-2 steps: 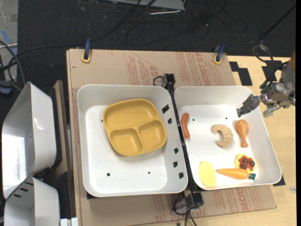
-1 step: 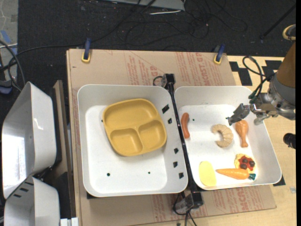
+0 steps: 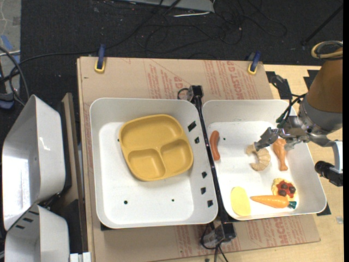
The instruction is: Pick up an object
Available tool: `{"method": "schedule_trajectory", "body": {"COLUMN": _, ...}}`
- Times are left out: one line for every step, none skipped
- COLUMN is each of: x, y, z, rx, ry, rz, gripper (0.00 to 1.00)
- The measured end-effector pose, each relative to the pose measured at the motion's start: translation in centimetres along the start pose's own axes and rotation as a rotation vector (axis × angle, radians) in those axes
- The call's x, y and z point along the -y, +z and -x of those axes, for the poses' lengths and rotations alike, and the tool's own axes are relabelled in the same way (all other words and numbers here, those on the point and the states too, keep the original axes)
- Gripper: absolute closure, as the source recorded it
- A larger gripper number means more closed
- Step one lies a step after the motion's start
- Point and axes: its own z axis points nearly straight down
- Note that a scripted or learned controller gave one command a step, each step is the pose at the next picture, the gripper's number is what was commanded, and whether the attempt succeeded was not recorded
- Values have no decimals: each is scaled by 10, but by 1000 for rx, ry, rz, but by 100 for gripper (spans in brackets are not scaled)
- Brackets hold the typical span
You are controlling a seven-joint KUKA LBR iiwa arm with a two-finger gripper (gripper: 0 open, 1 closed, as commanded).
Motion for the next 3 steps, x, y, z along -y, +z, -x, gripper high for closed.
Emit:
{"method": "schedule_trajectory", "body": {"x": 4, "y": 51, "z": -10, "rx": -1, "ry": 1, "rz": -1, "gripper": 0}}
{"method": "schedule_trajectory", "body": {"x": 2, "y": 38, "z": -9, "rx": 1, "ry": 1, "rz": 4, "gripper": 100}}
{"method": "schedule_trajectory", "body": {"x": 0, "y": -26, "z": -13, "rx": 3, "ry": -4, "rz": 11, "gripper": 100}}
